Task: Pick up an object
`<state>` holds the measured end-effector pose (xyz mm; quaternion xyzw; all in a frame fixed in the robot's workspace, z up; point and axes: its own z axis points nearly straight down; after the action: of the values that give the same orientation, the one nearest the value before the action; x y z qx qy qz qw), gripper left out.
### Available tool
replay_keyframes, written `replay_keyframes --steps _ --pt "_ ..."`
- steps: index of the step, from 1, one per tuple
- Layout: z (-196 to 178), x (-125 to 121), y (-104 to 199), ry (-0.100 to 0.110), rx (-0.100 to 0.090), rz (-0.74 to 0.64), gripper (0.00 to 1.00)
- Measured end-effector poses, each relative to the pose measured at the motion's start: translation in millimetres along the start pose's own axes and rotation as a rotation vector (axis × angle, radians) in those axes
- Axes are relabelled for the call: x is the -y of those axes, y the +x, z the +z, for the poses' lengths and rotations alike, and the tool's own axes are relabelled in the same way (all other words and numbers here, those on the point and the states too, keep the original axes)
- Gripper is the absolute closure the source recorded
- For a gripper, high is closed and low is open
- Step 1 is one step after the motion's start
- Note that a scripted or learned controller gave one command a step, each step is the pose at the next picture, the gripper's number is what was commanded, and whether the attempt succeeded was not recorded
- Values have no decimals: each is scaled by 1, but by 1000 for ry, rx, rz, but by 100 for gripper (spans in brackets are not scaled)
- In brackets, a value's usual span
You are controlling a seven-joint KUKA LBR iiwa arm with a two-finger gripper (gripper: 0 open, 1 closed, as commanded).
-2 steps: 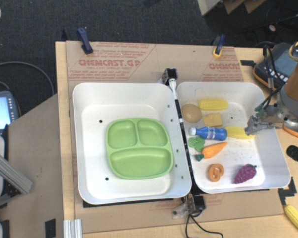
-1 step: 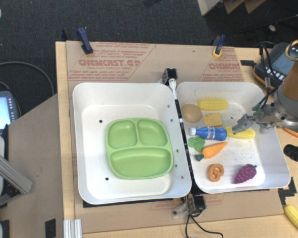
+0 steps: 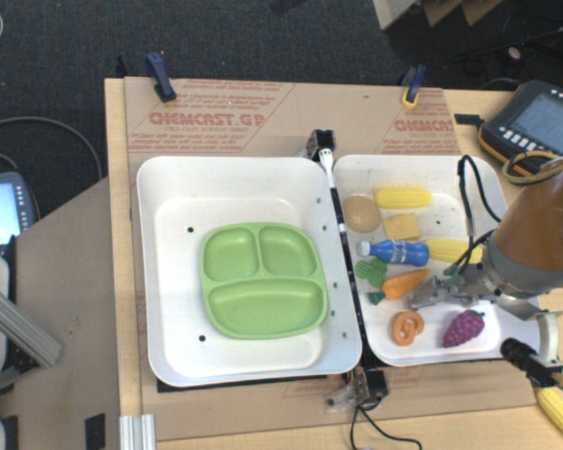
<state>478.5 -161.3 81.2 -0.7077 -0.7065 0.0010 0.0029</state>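
Observation:
The right bin (image 3: 430,169) holds several toy foods: a corn cob (image 3: 403,197), a brown roll (image 3: 361,214), a yellow block (image 3: 402,226), a blue bottle (image 3: 394,250), a green leafy piece (image 3: 372,272), an orange carrot (image 3: 403,284), an orange ring (image 3: 407,326) and purple grapes (image 3: 464,327). My gripper (image 3: 437,292) reaches in from the right, low over the bin. It sits just right of the carrot's end and above-left of the grapes. The orange-banded wrist (image 3: 535,237) covers the bin's right side.
The left bin (image 3: 159,251) carries a green divided plate (image 3: 263,279). A black divider rail (image 3: 338,228) runs between the bins. A pendant (image 3: 530,129) with a cable lies at the back right. A yellow object (image 3: 555,409) lies off the bin at the front right.

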Motion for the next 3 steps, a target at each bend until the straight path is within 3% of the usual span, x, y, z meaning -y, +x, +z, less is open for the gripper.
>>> replay_keyframes --steps 1,2,3 --pt "-14 -3 -2 -9 5 1 100" --pt "-106 -4 9 -13 5 -4 100" --pt "-101 -3 9 -6 3 -1 0"
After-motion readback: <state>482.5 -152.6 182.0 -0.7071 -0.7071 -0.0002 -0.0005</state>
